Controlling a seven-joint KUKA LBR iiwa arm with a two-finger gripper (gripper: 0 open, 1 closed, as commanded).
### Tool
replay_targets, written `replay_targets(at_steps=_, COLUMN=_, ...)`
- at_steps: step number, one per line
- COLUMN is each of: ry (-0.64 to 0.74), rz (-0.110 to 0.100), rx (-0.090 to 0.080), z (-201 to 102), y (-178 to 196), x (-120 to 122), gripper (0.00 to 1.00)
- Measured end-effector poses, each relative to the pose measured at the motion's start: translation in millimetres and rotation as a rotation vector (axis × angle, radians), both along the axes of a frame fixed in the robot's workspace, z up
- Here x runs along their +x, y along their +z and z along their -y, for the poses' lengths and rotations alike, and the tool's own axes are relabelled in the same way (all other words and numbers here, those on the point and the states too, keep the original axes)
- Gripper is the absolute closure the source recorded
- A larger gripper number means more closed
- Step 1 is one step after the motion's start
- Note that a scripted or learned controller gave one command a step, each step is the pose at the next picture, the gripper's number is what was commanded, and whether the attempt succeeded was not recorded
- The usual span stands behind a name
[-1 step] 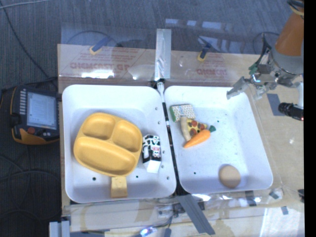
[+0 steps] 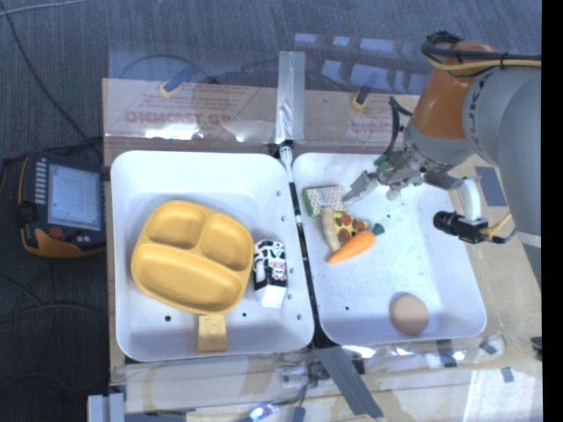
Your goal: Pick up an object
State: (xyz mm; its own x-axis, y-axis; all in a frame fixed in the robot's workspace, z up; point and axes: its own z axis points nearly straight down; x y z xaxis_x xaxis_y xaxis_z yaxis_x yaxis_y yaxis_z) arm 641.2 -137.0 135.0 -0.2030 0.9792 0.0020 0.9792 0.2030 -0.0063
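Note:
My gripper (image 2: pixel 359 188) hangs low over the back of the right bin (image 2: pixel 449 271), slanting down to the left from the orange-banded wrist (image 2: pixel 444 104). Its tip is just right of a small green and white checkered piece (image 2: pixel 321 198) and above a toy pizza slice (image 2: pixel 339 226). An orange toy carrot (image 2: pixel 354 246) with a green top lies against the pizza slice. A tan egg-shaped object (image 2: pixel 409 313) rests near the bin's front right corner. I see nothing held.
The left bin (image 2: pixel 132 183) holds a yellow divided plate (image 2: pixel 192 255), a black and white cow-patterned carton (image 2: pixel 270 269) and a small wooden block (image 2: pixel 211 332). A teach pendant (image 2: pixel 60 202) lies on the floor to the left. The bins' shared wall (image 2: pixel 299 236) runs between them.

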Motion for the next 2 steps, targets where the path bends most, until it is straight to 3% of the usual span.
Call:
replay_targets(at_steps=1, ry=0.089, rz=0.037, rx=-0.009, z=-27, y=-38, x=-53, gripper=0.0)
replay_targets(at_steps=2, ry=0.249, rz=0.002, rx=0.001, z=-13, y=50, x=-104, gripper=0.0)
